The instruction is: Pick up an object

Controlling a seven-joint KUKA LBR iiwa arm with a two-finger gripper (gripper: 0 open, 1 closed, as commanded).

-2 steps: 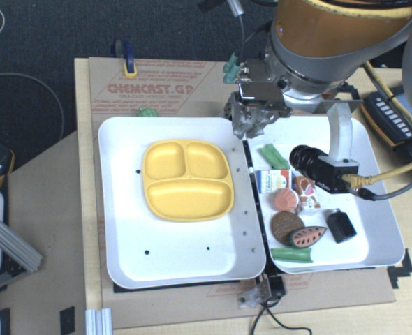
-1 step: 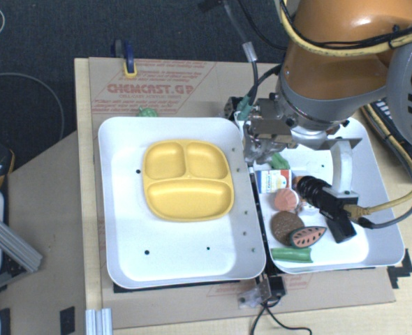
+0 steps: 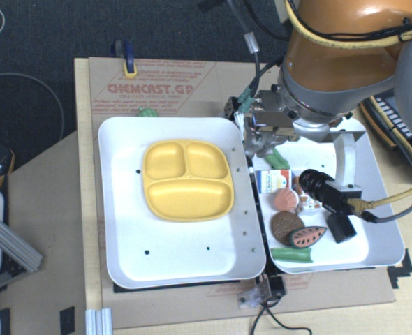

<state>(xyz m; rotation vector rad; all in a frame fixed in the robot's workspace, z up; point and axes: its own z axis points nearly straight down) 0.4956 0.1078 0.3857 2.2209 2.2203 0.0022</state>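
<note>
A small green piece [image 3: 276, 160] lay at the far end of the right bin [image 3: 377, 253], just beside the claw [image 3: 262, 144] and on its near side. Its long axis ran at a slant, from the far left toward the near right. The claw hung over the bin's far left corner, close to the wall shared with the left bin [image 3: 122, 208]. Whether it was clenched or released could not be told, since the wrist hid its tips.

Nearer the camera, a little blue, white and red carton [image 3: 272, 181] stood just past the green piece (its print was too small to read). A pink round thing [image 3: 285, 199] touched the carton's near edge. Below that sat a brown round thing [image 3: 284, 225], with a red slice speckled with dark seeds [image 3: 309, 236] leaning against its right side. A long green stick [image 3: 292, 255] lay at the near wall, its long axis running nearly left to right across the view.

The left bin held a yellow divided plate [image 3: 188, 180], with two small compartments on the far side and one wide one on the near side.

Both bins rested on a brown sheet [image 3: 164, 82] printed in red with "CHEMCAST GP" and smaller lines that were illegible. A blue and yellow clamp [image 3: 128, 58] gripped its far edge, over the bench [image 3: 59, 201].
</note>
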